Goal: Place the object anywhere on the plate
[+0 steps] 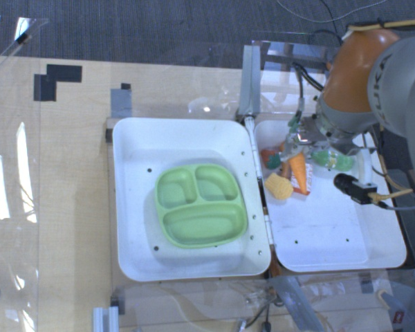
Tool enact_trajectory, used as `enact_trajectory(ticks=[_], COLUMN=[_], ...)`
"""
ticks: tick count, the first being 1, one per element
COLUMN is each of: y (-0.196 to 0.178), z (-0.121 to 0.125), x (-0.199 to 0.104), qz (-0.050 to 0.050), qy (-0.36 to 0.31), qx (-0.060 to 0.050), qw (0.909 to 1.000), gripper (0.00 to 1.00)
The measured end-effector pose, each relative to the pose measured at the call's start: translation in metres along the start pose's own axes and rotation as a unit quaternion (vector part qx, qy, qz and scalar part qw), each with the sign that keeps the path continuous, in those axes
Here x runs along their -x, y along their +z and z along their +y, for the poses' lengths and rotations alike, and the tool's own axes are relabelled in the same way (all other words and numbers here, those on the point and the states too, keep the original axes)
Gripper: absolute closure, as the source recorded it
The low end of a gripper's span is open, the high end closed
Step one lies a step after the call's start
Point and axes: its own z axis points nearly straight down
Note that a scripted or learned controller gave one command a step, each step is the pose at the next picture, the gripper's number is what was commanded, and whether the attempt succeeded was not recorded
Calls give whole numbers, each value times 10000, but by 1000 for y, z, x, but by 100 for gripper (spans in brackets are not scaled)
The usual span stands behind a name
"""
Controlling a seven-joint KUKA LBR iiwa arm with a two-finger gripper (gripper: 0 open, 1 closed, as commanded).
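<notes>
Pale wood bench (62,206) carrying two shallow white bins side by side, touching along middle seam. Left bin (131,254) sitting toward bench centre; right bin (346,244) lying toward right edge. Black angular marker (55,80) lying flat on bench at far left. Small grey block (121,102) standing just beyond left bin's far corner.

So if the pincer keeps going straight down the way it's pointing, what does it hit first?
Probably the orange carrot-like toy, lying just under the pincer in the right bin, with a yellow piece beside it. Depth is hard to judge from this slant.

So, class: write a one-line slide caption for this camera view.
Arm's gripper hovers over toy food in the right bin; green plate waits in the left bin.
</notes>
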Motion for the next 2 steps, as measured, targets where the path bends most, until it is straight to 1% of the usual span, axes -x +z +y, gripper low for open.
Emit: enact_trajectory(ticks=[1, 2], y=[0, 0], z=[-39, -26], x=[-88, -148], qz=[14, 15], qy=[278, -920], qx=[-8, 2], qw=[9996, 9958], gripper=[100, 100])
